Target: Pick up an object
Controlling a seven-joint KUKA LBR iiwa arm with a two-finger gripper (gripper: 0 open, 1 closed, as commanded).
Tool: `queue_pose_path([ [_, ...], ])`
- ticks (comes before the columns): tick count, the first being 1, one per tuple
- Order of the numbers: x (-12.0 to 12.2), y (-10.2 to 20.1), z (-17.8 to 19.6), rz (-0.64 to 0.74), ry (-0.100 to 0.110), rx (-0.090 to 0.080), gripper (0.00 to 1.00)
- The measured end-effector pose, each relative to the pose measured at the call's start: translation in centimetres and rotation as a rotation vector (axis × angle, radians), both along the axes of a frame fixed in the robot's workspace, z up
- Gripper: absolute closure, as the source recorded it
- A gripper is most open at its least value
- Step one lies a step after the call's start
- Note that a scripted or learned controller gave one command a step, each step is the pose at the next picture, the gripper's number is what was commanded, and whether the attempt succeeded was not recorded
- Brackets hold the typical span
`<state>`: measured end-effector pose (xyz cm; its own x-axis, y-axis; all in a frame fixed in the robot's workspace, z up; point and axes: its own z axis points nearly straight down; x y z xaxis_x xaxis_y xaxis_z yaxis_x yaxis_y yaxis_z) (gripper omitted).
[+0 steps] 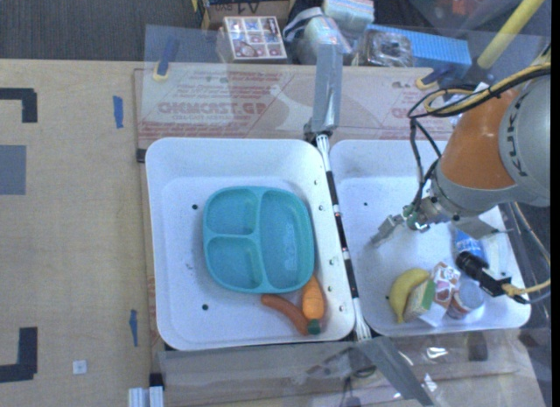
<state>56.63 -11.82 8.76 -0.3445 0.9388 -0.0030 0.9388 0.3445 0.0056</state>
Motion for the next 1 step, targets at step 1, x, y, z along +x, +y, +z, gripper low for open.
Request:
queue_pose_path([
  [1, -5.43, -2.79, 0.01, 0.441, -0.001, -0.004, 0.0],
])
